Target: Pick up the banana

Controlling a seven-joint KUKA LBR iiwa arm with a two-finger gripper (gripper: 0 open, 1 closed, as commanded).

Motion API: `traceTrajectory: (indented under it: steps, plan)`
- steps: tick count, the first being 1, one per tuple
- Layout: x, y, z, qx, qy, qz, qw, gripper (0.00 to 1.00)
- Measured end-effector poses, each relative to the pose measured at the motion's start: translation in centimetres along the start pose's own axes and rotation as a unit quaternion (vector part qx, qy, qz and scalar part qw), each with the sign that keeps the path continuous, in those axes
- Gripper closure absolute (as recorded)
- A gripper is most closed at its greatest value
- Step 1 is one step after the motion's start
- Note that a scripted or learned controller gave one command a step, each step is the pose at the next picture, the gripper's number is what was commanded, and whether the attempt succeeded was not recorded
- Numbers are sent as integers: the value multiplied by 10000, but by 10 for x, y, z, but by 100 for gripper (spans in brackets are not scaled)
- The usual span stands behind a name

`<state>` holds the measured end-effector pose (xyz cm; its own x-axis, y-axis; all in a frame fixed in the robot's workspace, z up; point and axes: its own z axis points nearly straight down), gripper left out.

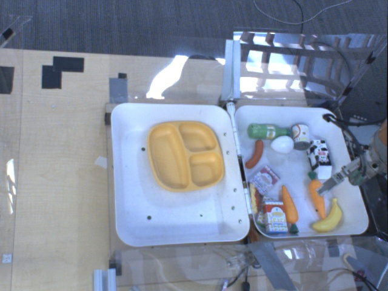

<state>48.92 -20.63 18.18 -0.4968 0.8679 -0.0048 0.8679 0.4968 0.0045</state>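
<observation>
The banana (328, 218) lies in the right bin (357, 162), tucked into its near right corner, curved along the rim and untouched. The gripper (332, 182) comes in low from the right, tip sitting just above the banana and close beside a carrot (316, 199); whether it's open or closed, I can't tell from here, and nothing shows in its grip. That slanted approach looks like a line-up for the corner, where the wall leaves little room. Crowded bin: green bottle (268, 130), white egg (282, 144), sausage (255, 154), a second carrot (289, 204), small packets. The left bin (130, 211) holds a yellow divided tray (185, 155). Both bins rest on a pale wood table (54, 162), dark grey carpet (121, 11) beyond, a cable looping across it.
</observation>
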Motion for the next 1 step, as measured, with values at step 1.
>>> traceTrajectory:
  steps: [1]
  plan:
    - [1, 0, 36, 7, 9, -201, 9998, 0]
